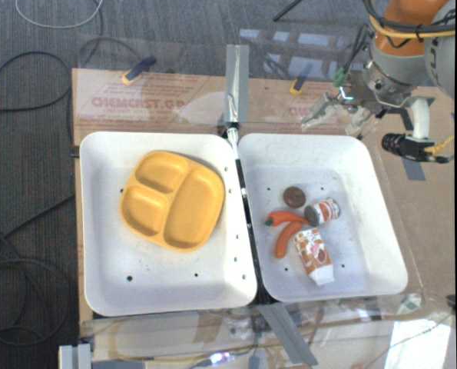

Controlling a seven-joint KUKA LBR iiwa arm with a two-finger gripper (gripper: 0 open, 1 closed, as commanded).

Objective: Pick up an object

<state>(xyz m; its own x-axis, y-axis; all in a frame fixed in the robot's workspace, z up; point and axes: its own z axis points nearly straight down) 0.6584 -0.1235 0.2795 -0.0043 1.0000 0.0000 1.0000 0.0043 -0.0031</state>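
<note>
My gripper (342,115) hangs above the far edge of the right bin (382,206), just outside its rim, and its 2 fingers (318,118) are splayed apart with nothing between them. Above them I see the grey wrist and the orange band of the arm (412,21), reaching in at the far right corner of the bench.

Inside the right bin, 5 small things cluster near the middle, towards the left wall: a round brown disc (294,197), a small can (324,211) lying on its side just beside it, 2 orange sausage-like pieces (286,229) touching each other, and a red-and-white packet (314,256) nearer the near edge, touching the can's end. The left bin (97,229) carries a yellow divided tray (173,200) in its far half.

I judge this as the approach step: no target is engaged yet. The next move calls for bringing the gripper inward over the cluster and down. The pieces sit close together, so I'd pick the packet or the disc, whose outer sides are freer, and align the fingers across the narrow width.
</note>
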